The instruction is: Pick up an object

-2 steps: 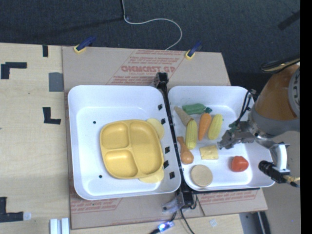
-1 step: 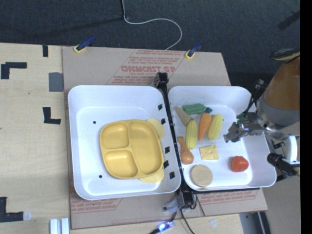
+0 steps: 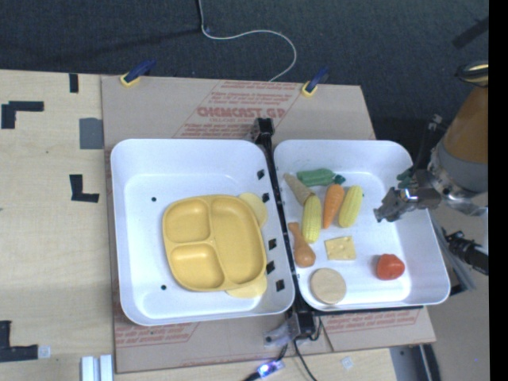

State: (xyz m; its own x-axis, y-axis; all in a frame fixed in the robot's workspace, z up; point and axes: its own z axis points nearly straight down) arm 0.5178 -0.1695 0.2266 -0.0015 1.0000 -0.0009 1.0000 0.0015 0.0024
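Observation:
The right bin (image 3: 373, 151) holds toy foods: a green piece (image 3: 317, 177), an orange carrot (image 3: 333, 203), two yellow corn cobs (image 3: 351, 205) (image 3: 312, 217), a tan cone (image 3: 298, 188), an orange-brown piece (image 3: 302, 248), a yellow cheese wedge (image 3: 340, 248), a round beige biscuit (image 3: 327, 285) and a red tomato (image 3: 390, 267). My gripper (image 3: 394, 206) hangs over the bin's right part, to the right of the corn and above the tomato. Nothing shows between its fingers.
The left bin (image 3: 135, 173) carries a yellow divided tray (image 3: 213, 240) with a pale yellow disc under its right edge. Both bins rest on a cardboard sheet (image 3: 238, 105). A white cable (image 3: 254, 34) loops at the back.

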